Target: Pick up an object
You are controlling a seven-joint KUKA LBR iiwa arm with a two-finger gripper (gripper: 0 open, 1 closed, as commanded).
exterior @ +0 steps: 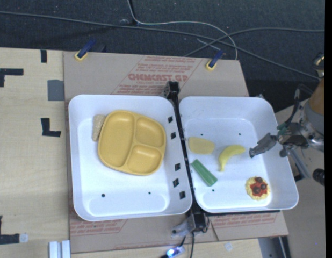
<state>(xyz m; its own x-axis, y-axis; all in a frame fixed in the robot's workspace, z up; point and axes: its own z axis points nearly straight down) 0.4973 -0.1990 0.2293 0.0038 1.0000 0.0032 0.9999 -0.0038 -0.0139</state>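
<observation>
The right bin [241, 109] holds a pale yellow oval piece [201, 145], a small banana [229, 155], a green stick-shaped piece [203, 172] and a round yellow tart with red topping [257, 188]. My gripper [271, 148] hangs over the right rim of this bin, to the right of the banana and above the tart. It is open, its dark fingers [261, 145] are spread, and nothing sits between them. The grey arm comes in from the right edge.
The left bin [83, 144] holds a yellow divided plate [132, 142] with a beige slice [97, 127] tucked at its left edge. A black divider with clips [179, 155] separates the bins. Cables run across the dark floor behind the bench.
</observation>
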